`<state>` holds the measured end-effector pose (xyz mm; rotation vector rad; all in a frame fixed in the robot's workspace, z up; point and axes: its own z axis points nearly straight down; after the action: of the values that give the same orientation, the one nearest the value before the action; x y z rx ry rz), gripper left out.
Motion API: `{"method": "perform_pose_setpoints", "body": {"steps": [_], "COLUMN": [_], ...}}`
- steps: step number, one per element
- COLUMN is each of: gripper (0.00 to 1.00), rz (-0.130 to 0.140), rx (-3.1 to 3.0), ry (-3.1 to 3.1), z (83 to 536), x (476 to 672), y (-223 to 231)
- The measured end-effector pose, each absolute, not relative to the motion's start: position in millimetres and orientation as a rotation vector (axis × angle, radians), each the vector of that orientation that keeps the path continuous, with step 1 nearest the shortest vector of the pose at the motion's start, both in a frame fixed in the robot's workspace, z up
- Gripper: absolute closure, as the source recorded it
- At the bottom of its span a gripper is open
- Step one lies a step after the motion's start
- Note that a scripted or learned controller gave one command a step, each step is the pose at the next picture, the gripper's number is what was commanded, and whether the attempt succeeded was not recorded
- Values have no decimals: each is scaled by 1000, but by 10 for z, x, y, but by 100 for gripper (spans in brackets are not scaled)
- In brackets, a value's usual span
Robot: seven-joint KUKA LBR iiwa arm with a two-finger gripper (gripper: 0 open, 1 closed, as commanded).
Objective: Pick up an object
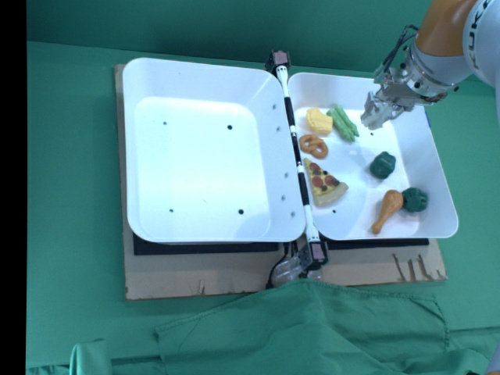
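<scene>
My hand [375, 116] over right bin [437, 201], near the far rim; green beans [342, 122] just beside it. Grip state: cannot tell.

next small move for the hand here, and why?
Probably a short shift toward the green bean pods, then a descent. The hand sits over the far part of the right bin with nothing visibly in it, and the pods lie just beside it, nearer than the dark green piece. The cheese wedge close by leaves little room on that side.
</scene>
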<state>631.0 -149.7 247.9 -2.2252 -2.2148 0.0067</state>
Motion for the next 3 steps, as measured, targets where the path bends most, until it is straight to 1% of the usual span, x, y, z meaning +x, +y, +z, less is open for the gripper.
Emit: {"method": "perform_pose_setpoints", "body": {"steps": [1,2,3], "gripper": [100,100,100], "rz": [5,-18,-21], "rx": [-2222,-2238,-2225], "ry": [-2213,-2222,-2241], "z": [2227,1845,2873], "x": [5390,5047,5870], "y": [-1084,-1492,-857]}}
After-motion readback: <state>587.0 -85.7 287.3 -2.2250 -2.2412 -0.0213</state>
